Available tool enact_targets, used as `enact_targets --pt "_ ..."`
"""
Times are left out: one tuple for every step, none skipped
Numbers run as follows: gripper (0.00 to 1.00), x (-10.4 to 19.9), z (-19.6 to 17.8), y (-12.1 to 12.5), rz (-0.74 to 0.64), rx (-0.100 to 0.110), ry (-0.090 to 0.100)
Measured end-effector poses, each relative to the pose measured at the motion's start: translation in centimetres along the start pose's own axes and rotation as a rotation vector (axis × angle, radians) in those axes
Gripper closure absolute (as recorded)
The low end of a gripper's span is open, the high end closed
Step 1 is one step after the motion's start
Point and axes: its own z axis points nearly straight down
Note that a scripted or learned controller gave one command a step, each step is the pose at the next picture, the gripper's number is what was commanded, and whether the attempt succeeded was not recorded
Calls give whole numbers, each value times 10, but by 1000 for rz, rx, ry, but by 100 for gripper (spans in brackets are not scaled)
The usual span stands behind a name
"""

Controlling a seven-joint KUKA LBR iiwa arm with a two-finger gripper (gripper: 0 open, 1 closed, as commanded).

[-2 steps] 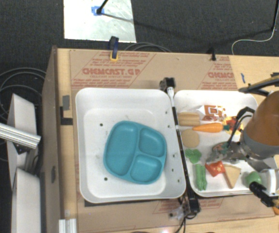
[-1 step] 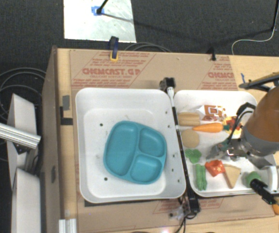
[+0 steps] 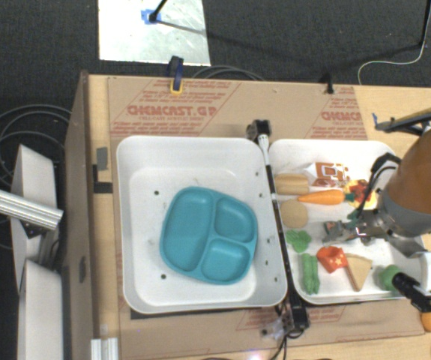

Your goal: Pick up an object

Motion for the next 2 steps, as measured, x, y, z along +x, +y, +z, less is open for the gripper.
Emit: enact_targets --pt "0 0 11 -1 2 4 0" --pt "0 -18 42 81 -2 -3 -2"
